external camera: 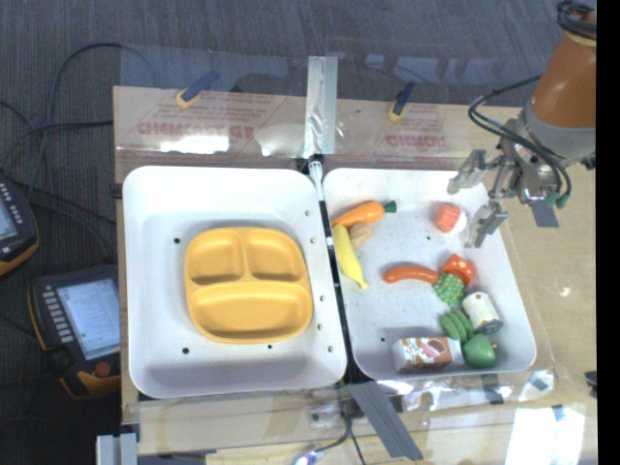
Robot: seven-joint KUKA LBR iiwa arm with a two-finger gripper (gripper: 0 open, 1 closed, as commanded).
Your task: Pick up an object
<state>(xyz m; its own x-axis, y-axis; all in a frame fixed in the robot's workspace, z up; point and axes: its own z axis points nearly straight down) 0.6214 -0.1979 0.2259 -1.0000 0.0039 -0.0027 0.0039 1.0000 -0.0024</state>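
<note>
Hovering over the upper right corner of the right bin (523, 303), the gripper (484, 194) hangs with its two grey fingers spread apart and nothing between them; one finger sits above the bin's rim, the other points down toward the bin floor. Just beside the lower finger, apart from it, lies a small orange-red rounded piece (447, 218), pale at its top end. Left of it, against the divider, a carrot (360, 212) with a green stub rests touching a yellow banana (348, 256), which lies lengthwise along the bin wall. Mid-bin: a long orange-red sausage-shaped piece (411, 273), its right end near a red tomato-like piece (459, 266) and a knobbly green piece (449, 289). Lower right corner holds a cluster: a white cylinder (480, 311), a dark green item (455, 324), a glossy green round one (480, 351), and a small carton with red print (424, 354) lying on its side. Left bin (155, 211) bears a yellow sectioned plate (249, 282).
</note>
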